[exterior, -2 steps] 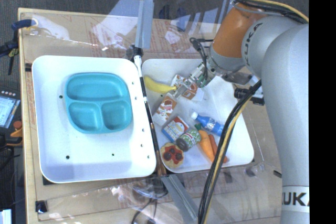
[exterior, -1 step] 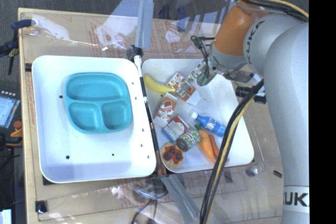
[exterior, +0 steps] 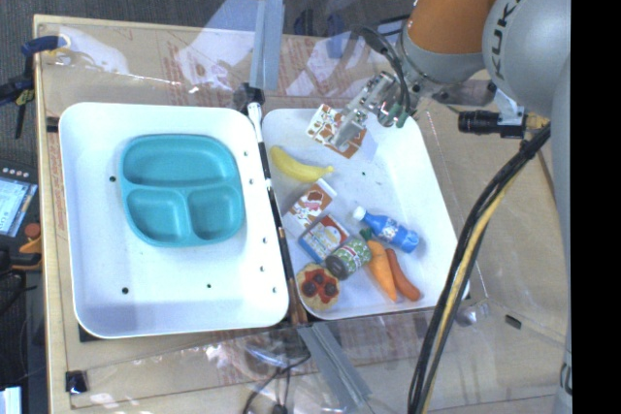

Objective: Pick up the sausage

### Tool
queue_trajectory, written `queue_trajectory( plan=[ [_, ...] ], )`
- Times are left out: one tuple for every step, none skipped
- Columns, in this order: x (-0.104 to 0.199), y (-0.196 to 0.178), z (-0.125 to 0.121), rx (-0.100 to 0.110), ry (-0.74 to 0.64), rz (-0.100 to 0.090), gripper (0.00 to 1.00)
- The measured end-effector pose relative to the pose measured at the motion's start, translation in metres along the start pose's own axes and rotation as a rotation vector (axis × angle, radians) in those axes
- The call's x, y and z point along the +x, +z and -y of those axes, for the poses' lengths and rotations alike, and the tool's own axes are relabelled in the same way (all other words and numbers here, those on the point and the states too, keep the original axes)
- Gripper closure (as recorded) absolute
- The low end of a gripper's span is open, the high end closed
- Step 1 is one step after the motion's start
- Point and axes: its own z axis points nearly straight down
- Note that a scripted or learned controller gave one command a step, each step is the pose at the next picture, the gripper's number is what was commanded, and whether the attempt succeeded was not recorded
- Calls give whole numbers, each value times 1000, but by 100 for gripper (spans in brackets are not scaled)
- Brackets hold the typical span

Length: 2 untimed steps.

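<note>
Sausage (exterior: 403,276) nearest my camera, at near end of right bin (exterior: 432,179), touching carrot (exterior: 381,274), just right of it. Untouched, pick not begun. Gripper (exterior: 376,111) well apart from sausage, over bin's far end; jaws clamped on small printed packet (exterior: 337,129). Wrong item held.

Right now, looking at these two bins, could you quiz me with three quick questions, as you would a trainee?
1. True or false: the blue tray lies in the left bin.
2. What lies nearest the hand? A) banana B) snack packet C) blue bottle
3. Fill in: the sausage lies beside the ______ near the right bin's lower corner.

Key: 1 true; 2 B; 3 carrot.
</note>
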Motion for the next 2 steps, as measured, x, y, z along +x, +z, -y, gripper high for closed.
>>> queue_trajectory(
  plan=[
    [0,-9,-1,1,-4,0,100],
    [0,-18,-1,2,-7,0,100]
  ],
)
